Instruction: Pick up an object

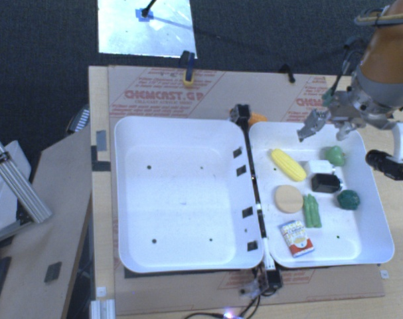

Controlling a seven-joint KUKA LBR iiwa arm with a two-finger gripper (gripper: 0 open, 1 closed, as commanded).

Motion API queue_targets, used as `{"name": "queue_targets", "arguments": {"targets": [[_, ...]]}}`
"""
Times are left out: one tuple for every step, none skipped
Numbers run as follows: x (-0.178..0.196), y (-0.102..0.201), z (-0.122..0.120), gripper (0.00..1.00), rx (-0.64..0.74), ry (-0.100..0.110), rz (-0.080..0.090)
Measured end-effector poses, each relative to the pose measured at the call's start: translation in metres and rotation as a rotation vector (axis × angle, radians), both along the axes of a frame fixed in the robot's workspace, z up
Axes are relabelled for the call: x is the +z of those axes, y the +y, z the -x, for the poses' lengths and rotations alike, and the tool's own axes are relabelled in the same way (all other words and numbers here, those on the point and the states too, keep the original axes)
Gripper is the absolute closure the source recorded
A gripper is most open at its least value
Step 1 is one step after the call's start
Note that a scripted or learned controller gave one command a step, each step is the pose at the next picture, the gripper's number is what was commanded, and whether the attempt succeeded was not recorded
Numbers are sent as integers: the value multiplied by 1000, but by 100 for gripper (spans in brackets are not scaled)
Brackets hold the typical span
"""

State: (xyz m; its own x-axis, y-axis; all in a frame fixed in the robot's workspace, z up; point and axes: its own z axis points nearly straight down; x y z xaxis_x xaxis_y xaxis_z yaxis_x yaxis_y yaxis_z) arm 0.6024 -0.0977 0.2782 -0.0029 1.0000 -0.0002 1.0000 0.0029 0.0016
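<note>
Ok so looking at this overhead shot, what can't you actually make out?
- The claw, camera view: blurred, so I cannot tell how its fingers stand.
- The small carton: its print is too small to read.
- The orange thing behind the right bin: mostly hidden by the bin's rim.
- The arm: cut off by the top and right edges.
- The black block: too dark to identify.

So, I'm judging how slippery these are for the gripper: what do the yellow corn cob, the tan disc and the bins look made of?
The yellow corn cob looks like moulded plastic toy food: saturated, even colour with a slight sheen. The tan disc appears matte and smooth, possibly plastic or foam; the view leaves that open. The bins look like thin white formed plastic, smooth, with rounded corners and shallow walls.
</note>
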Motion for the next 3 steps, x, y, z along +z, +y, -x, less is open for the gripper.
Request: {"name": "queue_targets", "arguments": {"targets": [[11,0,-1,100,3,-4,0],[234,5,39,100,3,-21,3],[260,-12,-69,100,4,-12,4]]}}
